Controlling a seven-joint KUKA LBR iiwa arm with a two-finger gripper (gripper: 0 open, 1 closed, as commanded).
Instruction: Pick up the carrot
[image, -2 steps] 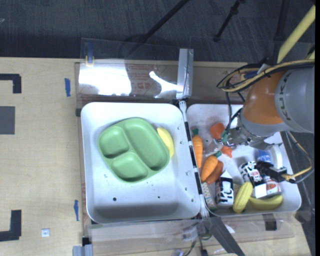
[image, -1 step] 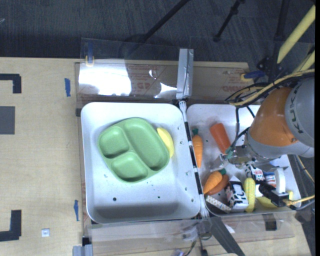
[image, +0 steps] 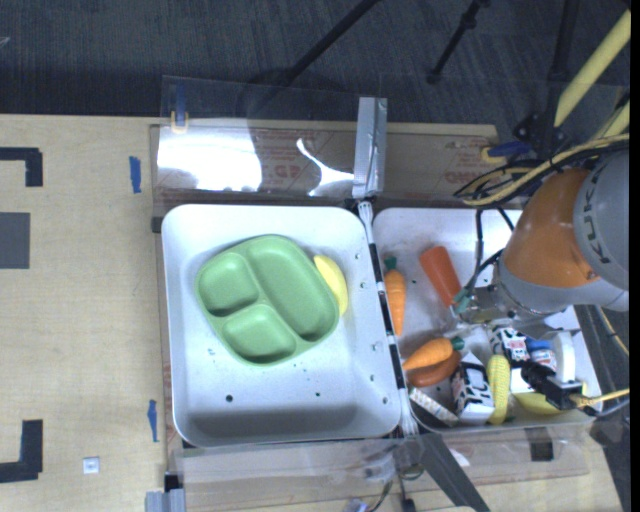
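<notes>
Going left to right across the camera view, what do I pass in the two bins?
Green divided plate → yellow piece at its right edge → carrot by the divider → orange-red cylinder → corn cob → arm.

The carrot (image: 396, 297) lay in the right bin (image: 420, 226), hard against its left wall beside the divider between the two bins. It was a small orange toy with a dark green stub at its top, pointing to the far side. It lay flat, its length running along the wall, with the narrow end toward the near side. A second carrot-like piece (image: 431, 355), fatter and orange with a green tip at its right end, lay crosswise just below it, apart from it.
</notes>
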